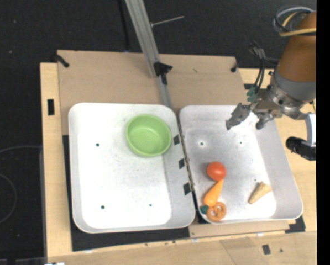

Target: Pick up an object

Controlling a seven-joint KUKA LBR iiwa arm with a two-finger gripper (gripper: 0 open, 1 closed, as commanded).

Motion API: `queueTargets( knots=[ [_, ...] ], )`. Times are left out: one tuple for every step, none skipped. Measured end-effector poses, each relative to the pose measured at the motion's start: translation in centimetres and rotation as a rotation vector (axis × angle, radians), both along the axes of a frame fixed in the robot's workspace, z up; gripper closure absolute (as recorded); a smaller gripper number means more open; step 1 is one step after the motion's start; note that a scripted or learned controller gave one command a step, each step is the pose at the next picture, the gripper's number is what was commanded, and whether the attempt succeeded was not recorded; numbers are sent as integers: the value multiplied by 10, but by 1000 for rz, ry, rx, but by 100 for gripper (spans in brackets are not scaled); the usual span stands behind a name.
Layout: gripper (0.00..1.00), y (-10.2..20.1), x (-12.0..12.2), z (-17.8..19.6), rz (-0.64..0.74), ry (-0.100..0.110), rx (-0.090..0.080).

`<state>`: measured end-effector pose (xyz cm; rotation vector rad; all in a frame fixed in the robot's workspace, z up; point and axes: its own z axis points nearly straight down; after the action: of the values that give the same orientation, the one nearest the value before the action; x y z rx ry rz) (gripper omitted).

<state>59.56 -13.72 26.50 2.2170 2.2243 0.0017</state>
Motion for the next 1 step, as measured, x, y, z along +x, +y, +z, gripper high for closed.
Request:
queueTargets(
  knots=[
    [0, 0, 0, 0, 0, 0, 1]
  ],
)
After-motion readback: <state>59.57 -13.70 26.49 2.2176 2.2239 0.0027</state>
